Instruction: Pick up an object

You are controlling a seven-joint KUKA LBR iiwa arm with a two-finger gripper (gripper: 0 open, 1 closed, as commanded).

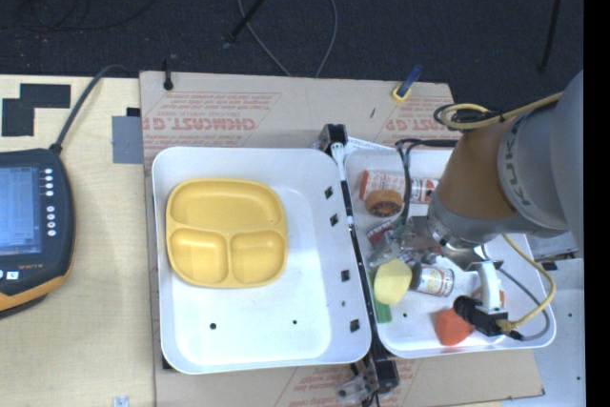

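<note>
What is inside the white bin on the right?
The right bin holds a yellow ball, a small jar, an orange toy and a can. The arm covers whatever lies beneath it.

KUKA iiwa arm (534,167), smooth rounded grey casing, broad orange-brown band (474,172) above the wrist, grey wrist collar below it, black and yellow cables (472,115) looped along the housing, thin yellow cable trailing beneath the wrist

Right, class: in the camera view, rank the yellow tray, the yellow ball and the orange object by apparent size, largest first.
1. Yellow tray, clearly largest.
2. Yellow ball.
3. Orange object, close to the ball and partly hidden, so unsure.
</note>
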